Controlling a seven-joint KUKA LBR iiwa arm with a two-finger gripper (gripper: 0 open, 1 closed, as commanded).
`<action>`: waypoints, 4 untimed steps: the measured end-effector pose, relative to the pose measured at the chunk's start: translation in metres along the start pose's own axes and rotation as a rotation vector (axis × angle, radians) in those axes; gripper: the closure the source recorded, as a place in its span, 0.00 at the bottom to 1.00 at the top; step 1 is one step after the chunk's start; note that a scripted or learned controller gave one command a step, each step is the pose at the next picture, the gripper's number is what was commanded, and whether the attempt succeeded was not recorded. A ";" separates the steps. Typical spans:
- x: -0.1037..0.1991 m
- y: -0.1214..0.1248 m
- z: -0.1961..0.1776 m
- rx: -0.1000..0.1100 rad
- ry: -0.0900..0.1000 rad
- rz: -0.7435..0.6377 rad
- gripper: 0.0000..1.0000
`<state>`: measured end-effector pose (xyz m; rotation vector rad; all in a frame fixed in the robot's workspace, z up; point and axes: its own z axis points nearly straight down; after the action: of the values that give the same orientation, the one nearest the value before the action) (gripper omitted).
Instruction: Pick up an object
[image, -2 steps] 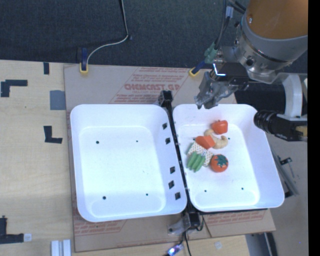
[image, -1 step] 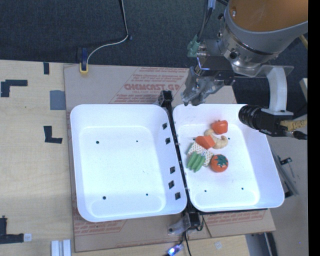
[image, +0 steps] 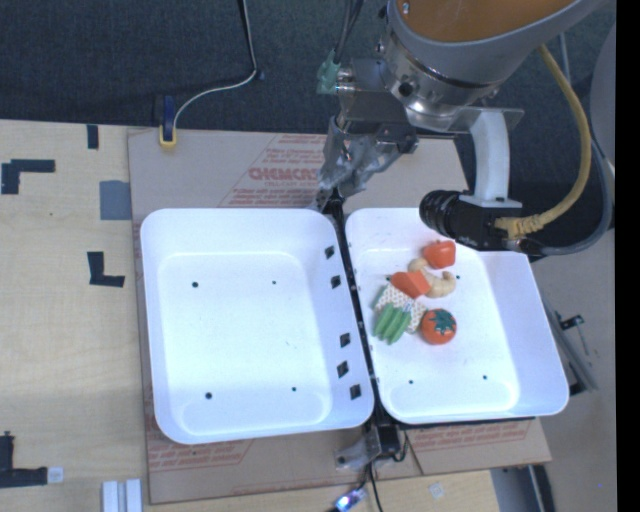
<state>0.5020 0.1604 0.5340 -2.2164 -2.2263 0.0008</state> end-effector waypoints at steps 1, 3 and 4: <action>0.033 0.002 0.000 0.000 0.000 0.000 1.00; 0.073 0.021 0.000 0.000 -0.001 0.004 1.00; 0.074 0.020 -0.010 0.000 -0.001 0.001 1.00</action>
<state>0.5219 0.2341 0.5444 -2.2178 -2.2255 0.0025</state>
